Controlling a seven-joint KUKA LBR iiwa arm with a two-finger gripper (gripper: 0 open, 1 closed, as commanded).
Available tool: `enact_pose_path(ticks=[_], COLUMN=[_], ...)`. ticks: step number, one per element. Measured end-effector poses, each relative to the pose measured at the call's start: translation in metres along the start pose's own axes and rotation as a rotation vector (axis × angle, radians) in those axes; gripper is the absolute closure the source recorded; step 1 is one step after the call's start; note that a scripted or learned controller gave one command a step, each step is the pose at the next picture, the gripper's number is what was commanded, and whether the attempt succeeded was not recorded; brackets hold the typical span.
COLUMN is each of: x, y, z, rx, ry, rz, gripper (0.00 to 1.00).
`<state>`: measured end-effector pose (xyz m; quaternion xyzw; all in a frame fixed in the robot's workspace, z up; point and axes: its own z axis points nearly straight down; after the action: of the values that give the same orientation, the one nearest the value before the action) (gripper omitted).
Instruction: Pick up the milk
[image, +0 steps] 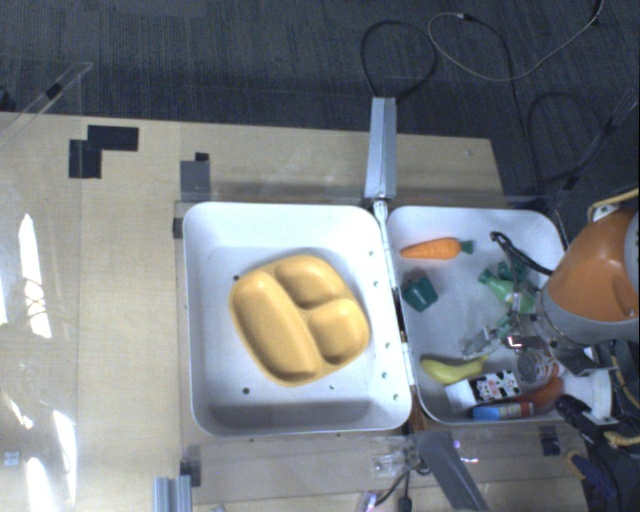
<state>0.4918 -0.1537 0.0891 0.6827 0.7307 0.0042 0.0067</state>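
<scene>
Near the front edge of the right bin, toward its front-right corner, the milk is seen as a small carton with a black-and-white printed face. It lies on its side, its long axis running roughly left to right along the front wall, with a slight upward tilt toward the right; which end is the top cannot be told. Just in front of it a blue and red tube lies parallel, against the front wall. At its left end a banana lies touching or nearly touching it. Over its right end the gripper hangs, carried by the arm with the orange band; whether the fingers are spread or pressed together cannot be told.

Farther back a green block is seen near the left wall, a carrot near the back-left corner, and a green item near the middle.

To the left, the left bin is occupied by a large yellow lumped object. Both bins rest on a pale wooden bench. Behind the bench, dark carpet with black cables is seen.
</scene>
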Motion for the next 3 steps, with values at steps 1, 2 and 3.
enact_pose_path(ticks=[1, 2, 3], x=[0.041, 0.055, 0.022], y=[0.0, 0.003, 0.006], z=[-0.06, -0.142, -0.015], rx=[0.009, 0.007, -0.008], ry=[0.004, 0.004, -0.001], rz=[-0.136, -0.318, -0.474], gripper=[0.0, 0.0, 0.0])
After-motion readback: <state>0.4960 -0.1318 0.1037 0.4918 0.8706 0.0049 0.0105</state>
